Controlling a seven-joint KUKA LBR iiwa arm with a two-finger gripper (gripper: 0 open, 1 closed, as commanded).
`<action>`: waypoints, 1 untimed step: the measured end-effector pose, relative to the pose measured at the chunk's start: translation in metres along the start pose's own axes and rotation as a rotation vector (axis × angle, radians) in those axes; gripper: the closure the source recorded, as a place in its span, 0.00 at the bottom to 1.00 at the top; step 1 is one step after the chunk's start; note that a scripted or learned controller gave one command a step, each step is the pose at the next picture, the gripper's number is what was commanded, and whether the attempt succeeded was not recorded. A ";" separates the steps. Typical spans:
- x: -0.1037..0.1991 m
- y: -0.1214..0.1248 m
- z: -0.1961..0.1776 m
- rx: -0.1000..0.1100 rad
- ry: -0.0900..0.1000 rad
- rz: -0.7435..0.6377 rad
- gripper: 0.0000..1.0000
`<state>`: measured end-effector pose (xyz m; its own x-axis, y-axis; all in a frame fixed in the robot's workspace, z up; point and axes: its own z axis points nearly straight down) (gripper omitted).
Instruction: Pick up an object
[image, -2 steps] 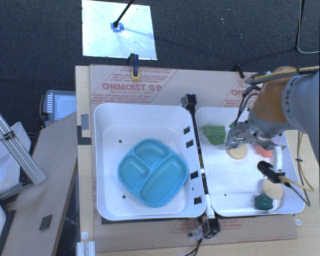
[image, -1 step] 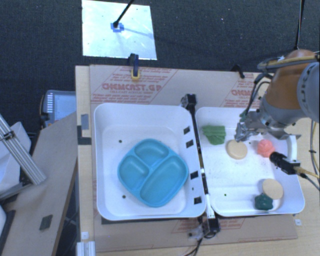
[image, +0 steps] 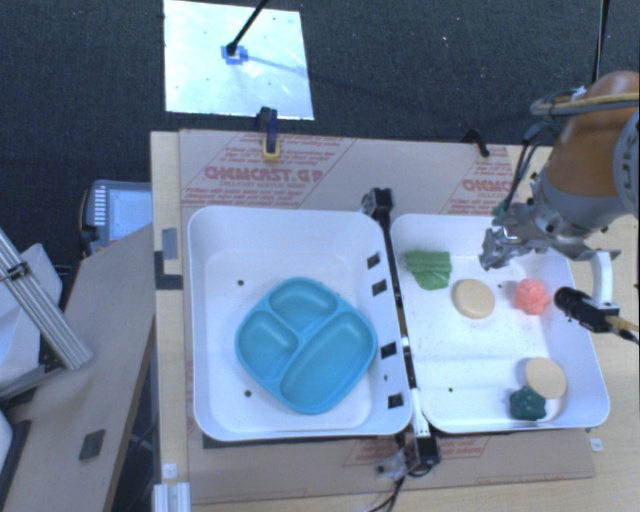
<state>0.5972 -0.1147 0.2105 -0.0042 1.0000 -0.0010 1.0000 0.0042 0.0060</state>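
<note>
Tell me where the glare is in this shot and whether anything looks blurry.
In the camera view, glare washes out the shiny sheet above the bench and whitens the left bin; the blue plate casts a soft shadow; the hand and arm look slightly soft, while the pink object and tan disc stay clear.

- Both bins (image: 300, 225) look like smooth, glossy white plastic.
- The blue divided plate (image: 305, 345) is smooth plastic with a soft sheen.
- The board (image: 330, 165) beneath is matt printed cardboard.
- The floor (image: 80, 90) looks like dark, rough carpet.
- The gripper (image: 497, 248) appears to be shiny metal.
</note>
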 end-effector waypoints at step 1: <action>0.000 0.002 -0.054 -0.001 0.000 -0.001 1.00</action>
<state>0.5988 -0.1148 0.2649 -0.0054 1.0000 -0.0014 1.0000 0.0054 0.0074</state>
